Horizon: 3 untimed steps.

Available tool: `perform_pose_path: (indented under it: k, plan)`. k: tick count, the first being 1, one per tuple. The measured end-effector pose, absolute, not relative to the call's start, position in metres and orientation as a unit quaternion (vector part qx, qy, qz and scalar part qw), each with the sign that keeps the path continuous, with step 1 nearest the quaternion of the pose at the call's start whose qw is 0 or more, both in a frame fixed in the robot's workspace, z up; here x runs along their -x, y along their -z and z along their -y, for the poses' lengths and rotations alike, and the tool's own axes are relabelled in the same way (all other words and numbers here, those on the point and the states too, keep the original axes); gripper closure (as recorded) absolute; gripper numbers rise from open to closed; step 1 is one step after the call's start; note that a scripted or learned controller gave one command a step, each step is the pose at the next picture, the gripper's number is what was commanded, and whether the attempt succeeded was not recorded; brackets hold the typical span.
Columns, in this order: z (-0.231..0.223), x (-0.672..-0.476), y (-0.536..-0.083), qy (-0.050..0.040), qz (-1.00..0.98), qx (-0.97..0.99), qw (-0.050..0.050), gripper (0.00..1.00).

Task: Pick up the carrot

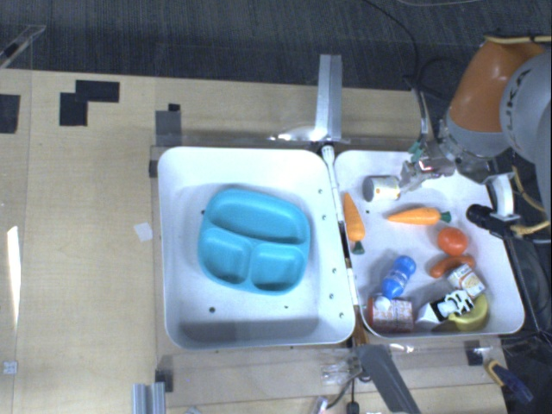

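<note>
Two carrots lie in the right bin [509, 270]. One orange carrot [416, 216] with a green stub lies crosswise near the bin's middle. The other carrot [352, 218] rests lengthwise against the bin's left wall. My gripper [420, 166] hangs over the bin's far part, just above and behind the crosswise carrot, with nothing visibly held. The grey arm with its orange band [483, 84] comes in from the upper right.
A small grey-white can [379, 187] lies left of the gripper. A red tomato [452, 241], a blue bottle [398, 276], a red packet [392, 310] and other small items crowd the bin's near part. The left bin [177, 231] holds a blue divided plate [254, 239].
</note>
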<state>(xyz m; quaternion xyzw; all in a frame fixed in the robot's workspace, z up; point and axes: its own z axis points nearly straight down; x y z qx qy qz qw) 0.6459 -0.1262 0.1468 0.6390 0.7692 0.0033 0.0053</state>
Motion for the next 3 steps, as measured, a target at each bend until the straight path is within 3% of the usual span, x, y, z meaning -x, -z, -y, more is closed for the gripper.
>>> perform_pose_path:
  k: [1, 2, 3]
  plan:
    - [0.13, -0.604, -0.216, -0.0013, -0.934, -0.357, 0.005, 1.0]
    - [0.101, -0.591, -0.2, -0.0016, -0.918, -0.397, 0.004, 1.0]
    - [0.129, -0.548, -0.204, -0.001, -0.916, -0.401, 0.004, 1.0]
